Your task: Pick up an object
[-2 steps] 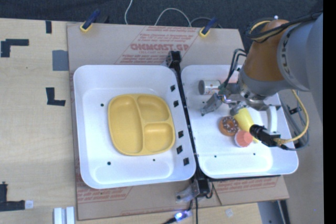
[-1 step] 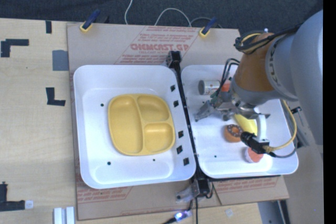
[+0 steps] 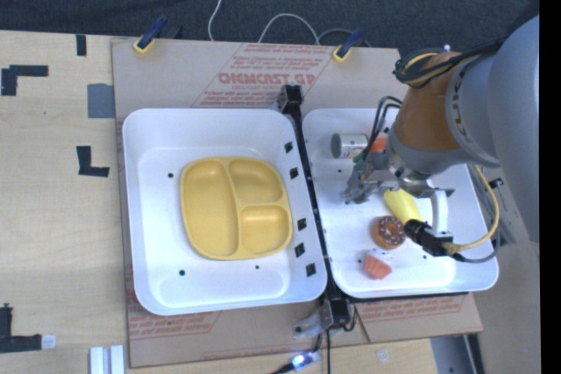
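The right bin (image 3: 456,276) holds several small objects. A silver cylinder (image 3: 347,144) lies near its far left. A yellow oblong piece (image 3: 401,204) lies in the middle, with a brown round piece (image 3: 387,231) just below it and a salmon-pink chunk (image 3: 377,266) near the front. My gripper (image 3: 358,187) is down low in this bin, left of the yellow piece and just in front of the cylinder. The wrist and its cables cover its tip, and I see nothing held in it.
The left bin (image 3: 145,188) holds a yellow divided plate (image 3: 235,208). A black divider with clips (image 3: 302,188) runs between the bins. The grey and orange arm (image 3: 438,114) covers the right bin's far right part. Yellow cable (image 3: 487,232) loops along the right wall.
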